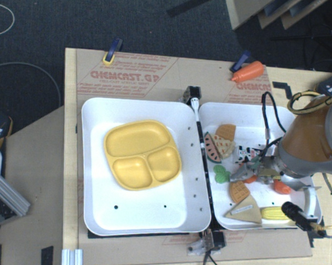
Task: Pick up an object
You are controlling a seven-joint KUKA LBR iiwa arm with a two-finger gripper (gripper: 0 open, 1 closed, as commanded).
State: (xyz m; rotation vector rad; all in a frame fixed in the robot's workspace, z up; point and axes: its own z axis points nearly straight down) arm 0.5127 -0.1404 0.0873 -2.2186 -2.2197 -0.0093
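Two shallow white bins sit side by side on the tabletop (158, 72), their inner walls touching along a seam that runs from the upper middle to the lower middle of the view. Left bin (94, 209): holds one yellow three-compartment tray (142, 154), set toward the upper centre; bare white floor surrounds it, widest along the lower and left rims. Right bin (245, 114): crowded with small toy foods. Near the seam lie a watermelon slice (211, 148), long axis running up-down beside the divider, and a green piece (221, 174) just below it. A tan bread-like piece (225, 131) lies near the upper rim, touching a paler wedge (223, 145). A waffle piece (239, 191) lies below centre, with a beige wedge (246, 209) under it, its point toward the upper right and its long edge along the lower rim. A corn cob (276, 213) lies just beside the wedge, long axis left-right, parallel to the lower rim. A red-orange piece (282, 188) lies near the right side. Open floor in this bin is limited to the upper strip. Arm (306, 137): enters from the right, orange band above the wrist, bent down over the bin's centre. End effector (252, 169): low among the items between the green piece and the red-orange piece; whether it is open, closed or gripping anything cannot be told. An orange carrot (247, 71) rests outside the bins on the tabletop's upper edge.
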